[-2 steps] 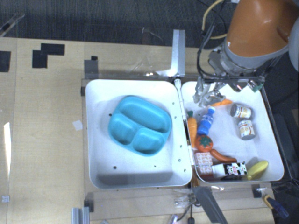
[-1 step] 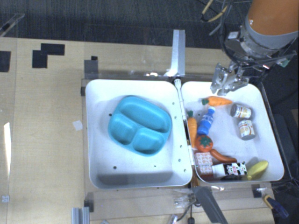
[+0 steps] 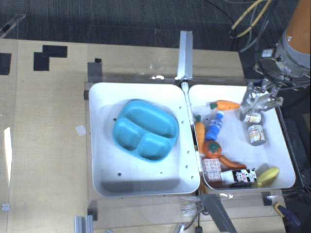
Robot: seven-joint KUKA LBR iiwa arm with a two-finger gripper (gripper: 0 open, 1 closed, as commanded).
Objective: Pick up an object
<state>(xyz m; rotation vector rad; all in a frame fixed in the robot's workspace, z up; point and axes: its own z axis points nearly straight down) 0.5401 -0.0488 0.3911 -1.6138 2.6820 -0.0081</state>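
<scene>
Two white bins, one crowded
Left white bin [image 3: 97, 144] holds a blue divided plastic tray [image 3: 145, 129]; right white bin [image 3: 286, 149] holds a small tin can [image 3: 256, 133] beneath the metal gripper [image 3: 256, 106], finger state unclear

A blue divided plate [image 3: 145, 130] lies in a white bin [image 3: 97, 130]; nearby, an orange carrot [image 3: 226, 105] and a yellow banana [image 3: 267, 175].

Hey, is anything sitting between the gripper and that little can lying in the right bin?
Nothing visible does. The gripper hangs over the right bin just above the small can, with bare bin floor around the can. The blue bottle lies well off to the side.
</scene>
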